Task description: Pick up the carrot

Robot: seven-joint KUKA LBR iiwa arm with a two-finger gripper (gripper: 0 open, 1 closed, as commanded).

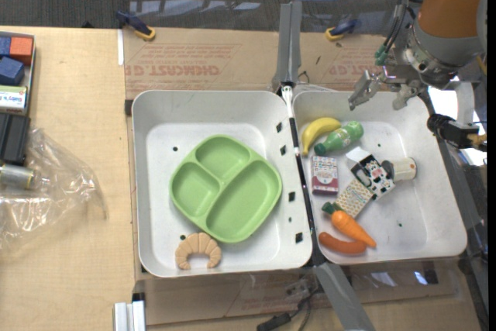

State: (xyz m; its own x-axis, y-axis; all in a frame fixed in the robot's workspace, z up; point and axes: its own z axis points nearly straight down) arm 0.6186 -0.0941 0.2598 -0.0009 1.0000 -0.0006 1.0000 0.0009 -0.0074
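1. Your left bin (147, 190) holds a green divided plate (225, 188) at its middle and a croissant (198, 251) by its near edge, just off the plate's near rim.
2. Your right bin (434, 232) holds the carrot (351, 226) near its near-left corner, leafy end toward the far left, with a red sausage (342, 244) lying just beside it on the near side.
3. Toward the far-left corner of that bin you have a banana (318, 131) touching a green bottle (339, 137); a small pink box (325, 174) sits below them by the left wall.
4. At the bin's middle lie a patterned card (355, 199), a black-and-white pack (372, 171) and a pale cylinder (404, 168), bunched together.
5. The gripper (385, 89) hangs over the right bin's far edge, well apart from the carrot; its fingers are spread and hold nothing.
6. Both bins rest on cardboard (201, 62) over a wooden bench (62, 267); a crumpled plastic bag (46, 182) and coloured blocks (15, 58) lie at the bench's left edge.
7. The arm's upper part is cut off at the top right corner, and you cannot read the print on the packs.
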